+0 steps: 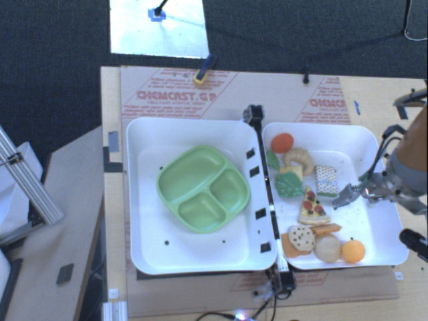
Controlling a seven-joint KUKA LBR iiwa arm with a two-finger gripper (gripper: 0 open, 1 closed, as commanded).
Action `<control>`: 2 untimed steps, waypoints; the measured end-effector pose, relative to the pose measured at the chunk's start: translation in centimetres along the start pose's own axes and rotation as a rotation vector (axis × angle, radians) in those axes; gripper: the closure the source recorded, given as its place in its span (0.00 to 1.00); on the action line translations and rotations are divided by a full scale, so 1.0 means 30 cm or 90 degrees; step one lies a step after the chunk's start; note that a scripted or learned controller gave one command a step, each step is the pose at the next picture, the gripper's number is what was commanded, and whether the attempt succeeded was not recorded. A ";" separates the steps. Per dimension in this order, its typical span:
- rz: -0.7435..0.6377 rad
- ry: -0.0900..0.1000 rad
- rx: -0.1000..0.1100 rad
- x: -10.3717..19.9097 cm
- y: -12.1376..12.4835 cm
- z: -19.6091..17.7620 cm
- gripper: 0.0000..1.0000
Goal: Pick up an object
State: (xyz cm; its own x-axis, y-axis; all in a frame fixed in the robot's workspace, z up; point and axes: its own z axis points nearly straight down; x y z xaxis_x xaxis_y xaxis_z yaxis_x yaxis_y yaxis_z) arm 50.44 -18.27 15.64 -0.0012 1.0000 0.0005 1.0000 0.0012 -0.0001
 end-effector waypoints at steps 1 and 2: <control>0.000 0.000 0.001 -0.001 0.012 0.205 0.00; -0.001 0.001 -0.001 0.000 0.019 0.229 0.00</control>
